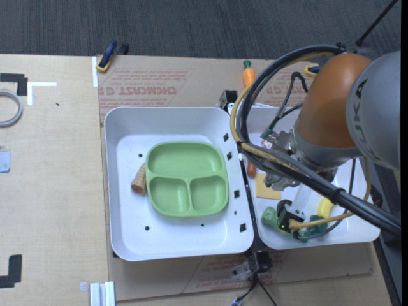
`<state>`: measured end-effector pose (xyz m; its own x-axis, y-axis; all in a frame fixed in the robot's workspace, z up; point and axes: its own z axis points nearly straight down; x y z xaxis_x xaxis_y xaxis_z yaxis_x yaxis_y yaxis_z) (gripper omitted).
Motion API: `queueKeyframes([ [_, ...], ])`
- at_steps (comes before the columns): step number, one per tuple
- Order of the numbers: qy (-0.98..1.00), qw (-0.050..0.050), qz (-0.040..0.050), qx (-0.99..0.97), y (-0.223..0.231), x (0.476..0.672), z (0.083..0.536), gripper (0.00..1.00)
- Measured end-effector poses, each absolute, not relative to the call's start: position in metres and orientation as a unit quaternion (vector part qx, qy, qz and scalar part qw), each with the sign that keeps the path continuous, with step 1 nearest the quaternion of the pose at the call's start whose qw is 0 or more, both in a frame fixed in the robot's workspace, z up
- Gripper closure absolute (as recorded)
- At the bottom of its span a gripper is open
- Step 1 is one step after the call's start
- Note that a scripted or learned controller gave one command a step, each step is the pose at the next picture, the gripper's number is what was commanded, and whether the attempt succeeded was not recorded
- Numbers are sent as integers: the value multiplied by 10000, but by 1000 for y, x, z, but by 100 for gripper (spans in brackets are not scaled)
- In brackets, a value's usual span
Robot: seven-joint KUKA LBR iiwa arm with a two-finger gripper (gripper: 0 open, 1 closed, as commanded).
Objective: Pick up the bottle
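My arm's orange band (331, 101) and grey wrist hang over the right bin (357, 234) and cover most of it. The gripper (282, 183) reaches down below the wrist into the bin's left half, largely hidden by cables. Just right of it lies a pale, elongated object (307, 203) that may be the bottle; I cannot tell whether the gripper touches it. Around it are a yellow piece (326, 207), a green object (270, 217) and a dark green item (312, 232).
The left bin (121, 171) holds a green divided plate (188, 178) and a tan cork-like piece (139, 180) beside it. A flat yellow card (266, 189) lies in the right bin. An orange carrot-shaped item (248, 74) rests on the cardboard behind the bins.
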<state>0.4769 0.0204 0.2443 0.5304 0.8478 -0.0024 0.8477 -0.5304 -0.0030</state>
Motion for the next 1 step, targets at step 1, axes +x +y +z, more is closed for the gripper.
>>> queueKeyframes([
  [1,-5486,2,13,-8361,81,477,244,100],
])
